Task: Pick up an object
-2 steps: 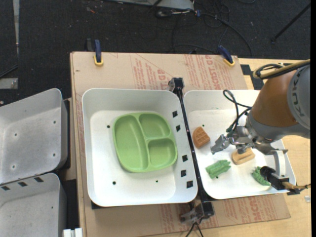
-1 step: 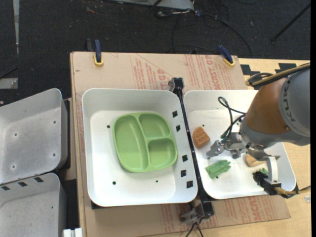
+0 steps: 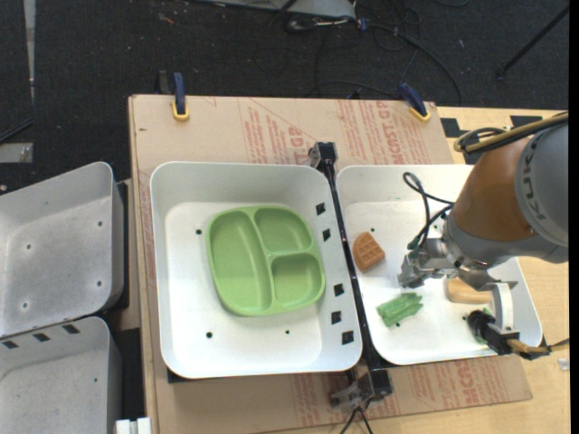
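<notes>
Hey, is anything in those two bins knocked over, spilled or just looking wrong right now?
Nothing stands out. The green divided plate lies flat in the left bin. In the right bin, the orange block and small green piece lie apart, with the gripper between them.

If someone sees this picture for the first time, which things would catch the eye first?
Probably the bright green divided plate lying in the left bin. Next, the grey and orange arm reaching into the right bin, its end effector above a small green object, with an orange-brown piece nearby.
</notes>
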`<state>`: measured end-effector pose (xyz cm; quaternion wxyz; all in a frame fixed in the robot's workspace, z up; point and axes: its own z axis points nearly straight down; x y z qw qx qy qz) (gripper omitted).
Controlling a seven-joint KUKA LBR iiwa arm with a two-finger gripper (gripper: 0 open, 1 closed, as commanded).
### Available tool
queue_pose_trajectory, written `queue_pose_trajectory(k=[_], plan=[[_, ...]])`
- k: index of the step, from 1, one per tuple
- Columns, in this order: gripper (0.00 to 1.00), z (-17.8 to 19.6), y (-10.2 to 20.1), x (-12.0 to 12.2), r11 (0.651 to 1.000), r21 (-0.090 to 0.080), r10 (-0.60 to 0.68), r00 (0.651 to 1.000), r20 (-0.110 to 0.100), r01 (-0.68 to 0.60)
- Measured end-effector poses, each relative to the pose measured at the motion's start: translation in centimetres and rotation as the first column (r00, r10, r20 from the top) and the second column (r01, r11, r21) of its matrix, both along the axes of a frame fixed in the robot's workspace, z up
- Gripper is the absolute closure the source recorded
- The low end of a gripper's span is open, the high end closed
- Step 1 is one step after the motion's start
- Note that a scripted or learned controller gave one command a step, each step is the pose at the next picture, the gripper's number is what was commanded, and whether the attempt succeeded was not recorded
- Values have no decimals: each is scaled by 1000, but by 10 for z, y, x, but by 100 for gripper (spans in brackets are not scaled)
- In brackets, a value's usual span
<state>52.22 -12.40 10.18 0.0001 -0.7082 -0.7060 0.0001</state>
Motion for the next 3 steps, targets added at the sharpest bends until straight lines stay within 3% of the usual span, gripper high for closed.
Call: queue_pose_trajectory(k=[1,3], plan=[[100,59,7,-3,1000,-1,6,1000,5,-6],[100,135,7,-2,1000,-2,6,1000,5,-6]])
